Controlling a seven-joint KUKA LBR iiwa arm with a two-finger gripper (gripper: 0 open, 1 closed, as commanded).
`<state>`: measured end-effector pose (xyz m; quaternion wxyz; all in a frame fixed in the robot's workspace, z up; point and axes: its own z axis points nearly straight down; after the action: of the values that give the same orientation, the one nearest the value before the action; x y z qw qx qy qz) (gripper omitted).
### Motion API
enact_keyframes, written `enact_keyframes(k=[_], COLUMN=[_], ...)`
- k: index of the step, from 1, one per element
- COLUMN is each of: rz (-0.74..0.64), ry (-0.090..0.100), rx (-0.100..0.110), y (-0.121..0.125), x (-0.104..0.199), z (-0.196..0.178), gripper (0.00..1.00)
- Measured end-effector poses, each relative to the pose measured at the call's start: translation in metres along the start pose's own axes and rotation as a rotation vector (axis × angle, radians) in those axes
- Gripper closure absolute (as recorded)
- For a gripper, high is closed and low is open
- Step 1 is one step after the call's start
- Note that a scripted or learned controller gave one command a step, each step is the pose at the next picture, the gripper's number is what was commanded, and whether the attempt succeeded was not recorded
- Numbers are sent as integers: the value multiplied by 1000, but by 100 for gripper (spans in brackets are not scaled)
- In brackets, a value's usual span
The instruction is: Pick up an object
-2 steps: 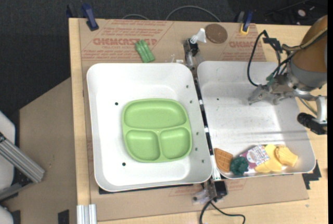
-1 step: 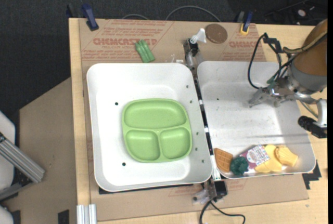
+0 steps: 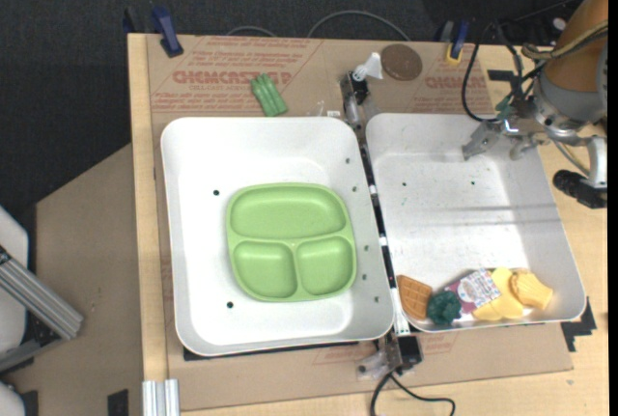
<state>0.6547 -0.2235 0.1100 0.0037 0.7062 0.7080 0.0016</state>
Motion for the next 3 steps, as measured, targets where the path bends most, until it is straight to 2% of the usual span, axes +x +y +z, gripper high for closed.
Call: enact_keyframes(k=[1, 2, 3], rz=[1, 1, 1], ry=[17, 8, 18], rx=[21, 8, 28], y=[12, -41, 11], x=[4, 3, 5], z=[22, 24, 27], gripper=[0, 0, 0])
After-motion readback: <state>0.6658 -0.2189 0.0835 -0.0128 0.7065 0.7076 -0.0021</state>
